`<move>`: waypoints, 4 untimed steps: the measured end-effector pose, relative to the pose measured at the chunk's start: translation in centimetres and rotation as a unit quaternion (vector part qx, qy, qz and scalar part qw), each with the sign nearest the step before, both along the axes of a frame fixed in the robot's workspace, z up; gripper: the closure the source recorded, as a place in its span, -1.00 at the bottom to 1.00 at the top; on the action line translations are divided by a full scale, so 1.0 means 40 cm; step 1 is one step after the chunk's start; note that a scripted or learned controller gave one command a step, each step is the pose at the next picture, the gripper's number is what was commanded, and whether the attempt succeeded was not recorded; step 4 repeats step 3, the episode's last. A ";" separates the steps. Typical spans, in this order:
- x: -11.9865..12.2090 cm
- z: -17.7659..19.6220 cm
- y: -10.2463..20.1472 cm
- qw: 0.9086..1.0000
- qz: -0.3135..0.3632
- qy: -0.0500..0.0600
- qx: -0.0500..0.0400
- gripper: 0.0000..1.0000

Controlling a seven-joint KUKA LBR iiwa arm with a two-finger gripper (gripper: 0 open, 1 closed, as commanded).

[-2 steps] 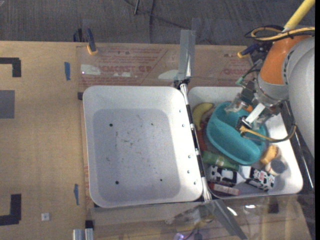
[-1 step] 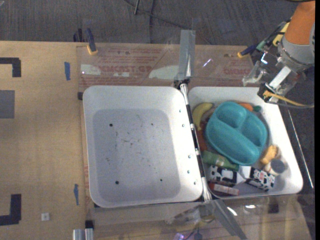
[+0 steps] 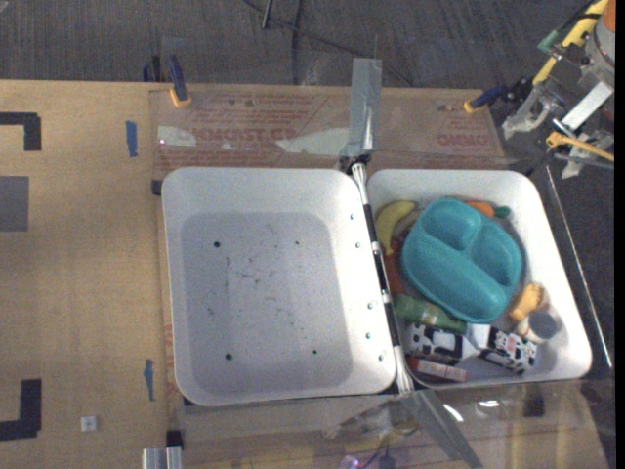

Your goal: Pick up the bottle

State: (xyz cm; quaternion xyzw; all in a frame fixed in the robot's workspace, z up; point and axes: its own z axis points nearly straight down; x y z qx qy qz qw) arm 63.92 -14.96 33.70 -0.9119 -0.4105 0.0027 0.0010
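Note:
A dark green bottle (image 3: pixel 421 312) lies in the right bin (image 3: pixel 569 262), near its left wall, and a teal plate partly covers it. My gripper (image 3: pixel 564 115) hangs at the view's upper right, outside the right bin and beyond its far right corner, well away from the bottle. Yellow and white parts and cables surround the gripper.
The teal divided plate (image 3: pixel 461 257) fills the middle of the right bin, over a yellow banana (image 3: pixel 393 218). Black-and-white patterned items (image 3: pixel 435 341) and a yellow-orange toy (image 3: pixel 527 302) lie along the near side. The left bin (image 3: pixel 186 262) stands beside it, and a metal clamp strip (image 3: pixel 363 106) sits behind the bins.

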 end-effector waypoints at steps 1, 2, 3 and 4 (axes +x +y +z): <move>0.008 -0.503 -0.049 0.992 -0.123 0.002 0.001 -1.00; 0.023 -0.212 -0.133 0.973 -0.230 0.000 -0.001 -1.00; -0.064 -0.477 0.023 0.972 -0.235 0.002 0.000 -1.00; -0.064 -0.477 0.023 0.972 -0.235 0.002 0.000 -1.00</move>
